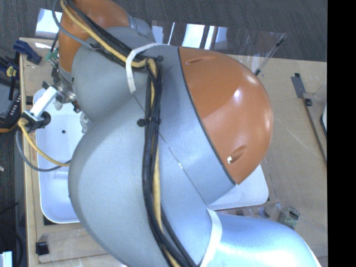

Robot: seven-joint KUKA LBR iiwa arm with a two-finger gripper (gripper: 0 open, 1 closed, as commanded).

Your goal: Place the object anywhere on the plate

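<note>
The grey arm (139, 166) with its orange band (228, 115) lies across the middle of the view and hides the object and the plate, so where they are cannot be told. The gripper (55, 96) sits at upper left over the left white bin (53, 196); its state cannot be told. Black and yellow cables (149, 149) run along the arm, tied with a white strap (130, 71). No writing can be read
</note>
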